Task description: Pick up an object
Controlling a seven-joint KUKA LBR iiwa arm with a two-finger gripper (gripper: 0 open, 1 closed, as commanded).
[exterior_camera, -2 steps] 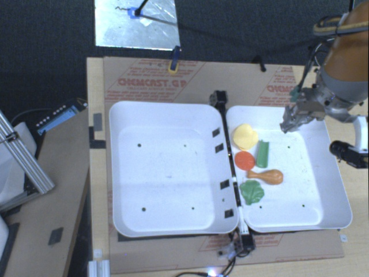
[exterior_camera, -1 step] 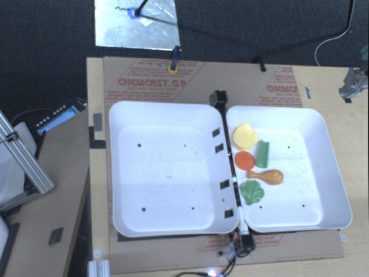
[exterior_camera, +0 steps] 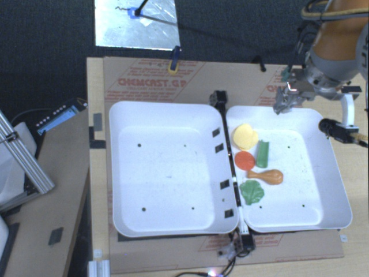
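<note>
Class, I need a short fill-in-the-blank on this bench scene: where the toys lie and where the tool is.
1. All the toys lie in the ____ bin.
2. The yellow toy lies just above the ____ round toy.
3. The tool is above the right bin's ____ rim.
4. The green stick lies right of the ____ toy.

Missing words: right; red; far; red

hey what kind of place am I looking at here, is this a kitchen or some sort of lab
Most likely a robotics lab, not a kitchen. A grey arm with an orange band reaches over two shallow white plastic bins on a cardboard-covered bench, and the food in the right bin, like the orange drumstick, looks like toys.
</note>
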